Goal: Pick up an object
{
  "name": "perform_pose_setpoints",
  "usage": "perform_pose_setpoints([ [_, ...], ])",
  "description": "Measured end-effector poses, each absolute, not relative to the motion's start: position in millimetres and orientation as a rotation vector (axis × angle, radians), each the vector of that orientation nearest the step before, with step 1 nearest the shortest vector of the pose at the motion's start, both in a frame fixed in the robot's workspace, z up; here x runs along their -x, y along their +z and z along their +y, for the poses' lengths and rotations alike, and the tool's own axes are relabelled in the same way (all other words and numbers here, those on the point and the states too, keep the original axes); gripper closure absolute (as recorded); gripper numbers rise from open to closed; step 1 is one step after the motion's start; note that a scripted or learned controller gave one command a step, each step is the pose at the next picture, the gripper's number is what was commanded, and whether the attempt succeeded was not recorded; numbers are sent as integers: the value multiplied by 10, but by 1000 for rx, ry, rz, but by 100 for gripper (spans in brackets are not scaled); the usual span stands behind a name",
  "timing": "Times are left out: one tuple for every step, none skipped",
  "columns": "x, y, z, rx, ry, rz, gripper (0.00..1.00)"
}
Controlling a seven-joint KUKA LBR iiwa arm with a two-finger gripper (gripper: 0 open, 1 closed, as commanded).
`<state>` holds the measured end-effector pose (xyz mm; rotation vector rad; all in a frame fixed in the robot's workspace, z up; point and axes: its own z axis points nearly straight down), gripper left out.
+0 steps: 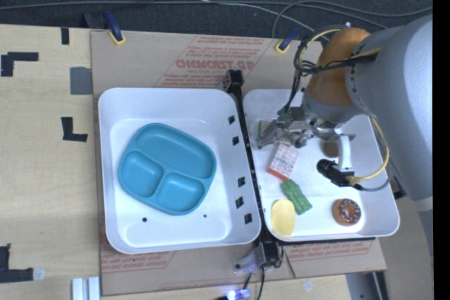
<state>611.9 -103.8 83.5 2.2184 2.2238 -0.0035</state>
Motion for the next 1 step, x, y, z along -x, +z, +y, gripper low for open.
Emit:
perform_pose_setpoints([
  [-6123,950,-1037,-2217,-2,2224,100],
])
